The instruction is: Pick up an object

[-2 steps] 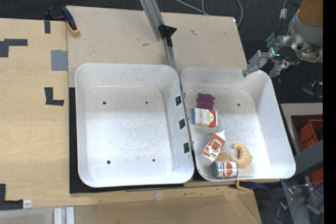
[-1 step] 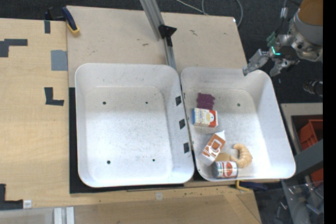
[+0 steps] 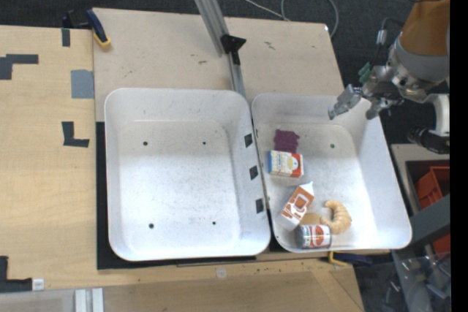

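We saw gripper hovering over right bin, at far right corner; jaws apart, clamped on nothing. Purple item, carton, orange-white packet, croissant, what looked like can lay in bin. Left bin beside it on desk.
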